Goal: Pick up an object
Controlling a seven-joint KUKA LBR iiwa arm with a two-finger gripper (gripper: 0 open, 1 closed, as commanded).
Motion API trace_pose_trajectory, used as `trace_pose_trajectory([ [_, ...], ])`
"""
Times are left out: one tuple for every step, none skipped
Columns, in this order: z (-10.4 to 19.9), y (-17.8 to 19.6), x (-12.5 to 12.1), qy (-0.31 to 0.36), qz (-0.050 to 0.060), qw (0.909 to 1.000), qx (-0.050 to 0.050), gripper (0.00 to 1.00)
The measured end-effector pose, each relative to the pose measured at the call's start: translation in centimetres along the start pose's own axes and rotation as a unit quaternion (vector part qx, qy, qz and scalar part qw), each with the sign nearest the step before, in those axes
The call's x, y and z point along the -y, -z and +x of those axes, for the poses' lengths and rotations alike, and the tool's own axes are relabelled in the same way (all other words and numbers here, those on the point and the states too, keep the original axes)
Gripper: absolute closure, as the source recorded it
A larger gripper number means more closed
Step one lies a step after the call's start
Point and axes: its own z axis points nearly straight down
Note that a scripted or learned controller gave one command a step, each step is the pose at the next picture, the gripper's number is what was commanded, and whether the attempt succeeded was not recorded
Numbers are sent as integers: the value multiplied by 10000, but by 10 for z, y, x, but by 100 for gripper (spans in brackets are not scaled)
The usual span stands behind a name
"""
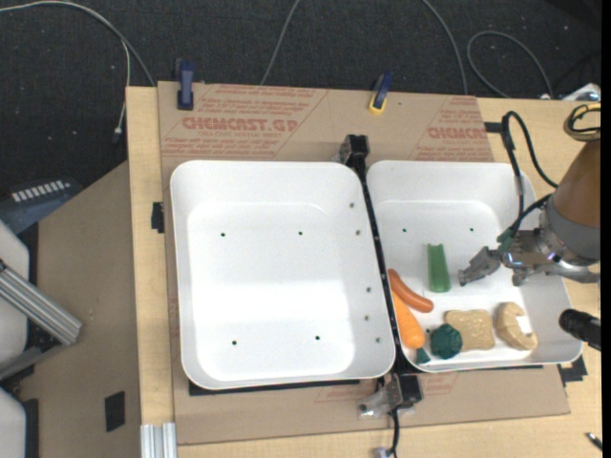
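Left bin (277, 184): white, bare floor. Nothing for you there.

Right bin (449, 175): all the objects sit in its near half. By the divider lies a hot dog (410, 291), long axis running diagonally, far-left to near-right. Just below it a carrot (410, 324), axis nearly along the divider, narrow tip toward the near rim. A green block (437, 266) stands apart, long axis pointing away from you, near to far. Near the front rim, a dark green lump (446, 342), perhaps broccoli, touches a tan bread slice (470, 329); a pale curved piece (516, 325) lies beside that.

Gripper (479, 267): just right of the green block, low over the bin, fingers spread and clasping nothing.

Judgement: pick not yet made. Grasp and lift remain. The green block looks the likely target.
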Motion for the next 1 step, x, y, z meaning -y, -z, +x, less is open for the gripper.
trace_pose_trajectory([
  [20, -38, -58, 38, 28, 10000, -15, 0],
])
